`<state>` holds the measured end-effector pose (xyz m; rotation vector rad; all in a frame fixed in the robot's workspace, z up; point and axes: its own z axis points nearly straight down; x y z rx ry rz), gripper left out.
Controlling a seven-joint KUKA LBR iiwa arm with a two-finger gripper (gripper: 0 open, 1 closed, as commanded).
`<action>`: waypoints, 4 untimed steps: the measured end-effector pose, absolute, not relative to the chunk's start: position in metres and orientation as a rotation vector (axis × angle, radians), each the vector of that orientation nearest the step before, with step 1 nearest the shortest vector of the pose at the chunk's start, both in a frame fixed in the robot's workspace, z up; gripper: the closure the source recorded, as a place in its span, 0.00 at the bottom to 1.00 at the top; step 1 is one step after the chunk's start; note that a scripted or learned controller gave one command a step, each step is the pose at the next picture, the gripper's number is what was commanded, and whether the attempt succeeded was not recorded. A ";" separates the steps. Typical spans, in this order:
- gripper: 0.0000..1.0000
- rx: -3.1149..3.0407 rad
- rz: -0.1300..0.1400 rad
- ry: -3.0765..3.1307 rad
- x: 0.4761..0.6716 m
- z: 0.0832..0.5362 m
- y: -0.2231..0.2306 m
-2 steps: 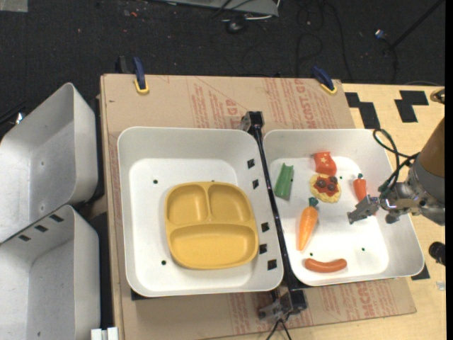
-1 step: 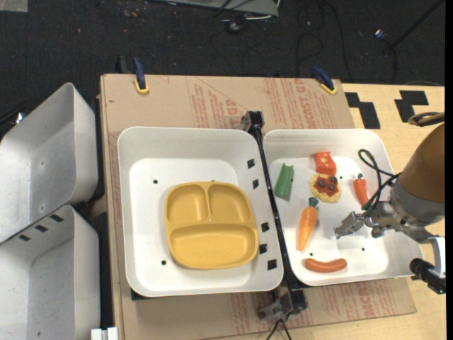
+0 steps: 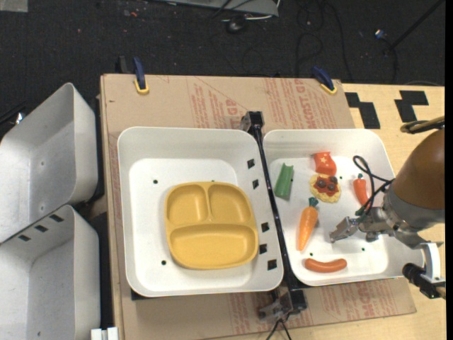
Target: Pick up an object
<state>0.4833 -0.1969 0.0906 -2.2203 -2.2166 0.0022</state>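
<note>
reaching in: the grey arm (image 3: 425, 183) with its orange band enters from the right and ends low over the right bin (image 3: 375, 144)
gripper: the gripper (image 3: 345, 232) sits above the bin's lower middle, pointing left
fingers: the metal fingertips (image 3: 338, 234) look slightly apart with nothing between them, though the gap is small and hard to read
carrot: a toy carrot (image 3: 307, 224) lies just left of the gripper, green top up, not touching it
sausage: a red sausage (image 3: 325, 264) lies near the front wall, below the gripper
pastry: a small round tart (image 3: 325, 188) with red fruit sits above the carrot
red piece: a red-orange block (image 3: 325, 162) lies just above the tart
green piece: a green block (image 3: 284, 180) leans near the bin's left wall
small carrot: a small orange piece (image 3: 361, 188) lies by a black cable, close to the arm
left bin: the left bin (image 3: 141, 154) holds a yellow divided plate (image 3: 211, 225)
bench: brown board (image 3: 212, 98) under both bins
</note>
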 end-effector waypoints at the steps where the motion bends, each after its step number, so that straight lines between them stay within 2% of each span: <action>1: 1.00 -2.224 0.000 -2.218 0.484 0.102 -0.197; 2: 1.00 -2.227 -0.002 -2.222 0.480 0.149 -0.205; 4: 1.00 -2.223 -0.004 -2.231 0.486 0.265 -0.210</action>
